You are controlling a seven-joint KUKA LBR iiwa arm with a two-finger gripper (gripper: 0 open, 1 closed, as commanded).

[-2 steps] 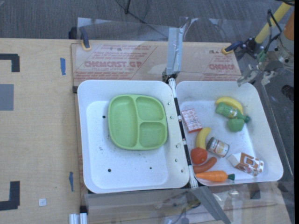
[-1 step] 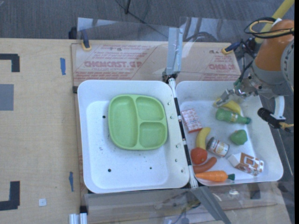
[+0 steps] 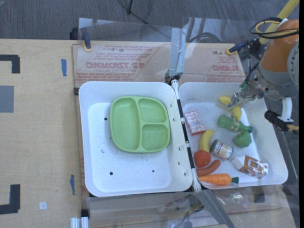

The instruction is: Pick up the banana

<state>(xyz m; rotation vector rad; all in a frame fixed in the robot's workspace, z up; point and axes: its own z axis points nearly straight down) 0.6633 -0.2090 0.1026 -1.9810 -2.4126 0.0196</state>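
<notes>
On the left of the surface (image 3: 38,127) sits the left bin (image 3: 95,175), carrying a green plate (image 3: 140,124) with three compartments. Right of the divider, the right bin (image 3: 278,170) holds the clutter. A small red-and-white packet (image 3: 194,122) lies near its left wall. Below that is the banana (image 3: 206,139), curved, lying just above a tomato (image 3: 202,158) and just left of a small can (image 3: 221,149). A sausage (image 3: 209,168) and a carrot (image 3: 217,179) lie lower down, a carton (image 3: 251,166) to their right. Further right are a green bottle (image 3: 232,123) and a green pepper (image 3: 242,139), with two small yellow pieces (image 3: 225,99) near the top.

The end effector (image 3: 242,97) hangs over the bin's upper part, well apart from the banana; I cannot tell its state.

To grasp well, I judge it should travel down-left, centre over the banana's middle, and close across its narrow width, keeping clear of the can and tomato crowding it.
</notes>
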